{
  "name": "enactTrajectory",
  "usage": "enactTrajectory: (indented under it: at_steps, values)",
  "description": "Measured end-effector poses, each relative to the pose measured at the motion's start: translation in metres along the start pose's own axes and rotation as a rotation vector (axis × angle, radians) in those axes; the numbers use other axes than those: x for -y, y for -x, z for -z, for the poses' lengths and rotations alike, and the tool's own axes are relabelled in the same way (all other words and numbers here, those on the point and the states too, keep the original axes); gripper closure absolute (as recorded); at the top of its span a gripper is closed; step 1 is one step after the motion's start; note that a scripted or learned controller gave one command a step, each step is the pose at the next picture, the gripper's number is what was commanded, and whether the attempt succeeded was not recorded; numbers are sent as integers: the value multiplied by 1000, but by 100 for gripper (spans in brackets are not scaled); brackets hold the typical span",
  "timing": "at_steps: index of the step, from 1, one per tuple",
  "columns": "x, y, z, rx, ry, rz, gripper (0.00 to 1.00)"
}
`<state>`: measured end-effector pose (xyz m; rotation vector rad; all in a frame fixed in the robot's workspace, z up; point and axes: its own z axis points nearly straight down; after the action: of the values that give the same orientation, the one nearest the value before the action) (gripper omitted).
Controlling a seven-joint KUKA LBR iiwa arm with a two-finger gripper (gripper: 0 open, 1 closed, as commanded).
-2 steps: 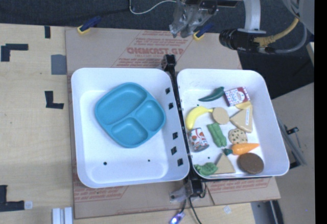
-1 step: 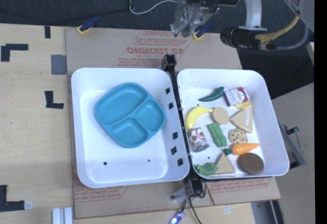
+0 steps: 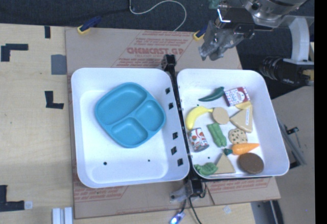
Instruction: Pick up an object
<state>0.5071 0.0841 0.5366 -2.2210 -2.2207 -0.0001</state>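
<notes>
Camera view: arm hangs above the right bin's (image 3: 265, 87) far edge; whether fingers (image 3: 217, 46) are apart, I cannot tell.

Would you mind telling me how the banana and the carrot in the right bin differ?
The banana is yellow and curved; the carrot is orange, straight and tapered. The banana lies near the right bin's left wall, the carrot lower and farther right, beside a brown disc. Both are toy foods lying flat.
</notes>
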Motion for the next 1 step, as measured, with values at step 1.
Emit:
enactTrajectory:
  at_steps: [1]
  values:
    - [26,6,-122,4,-14,0,100]
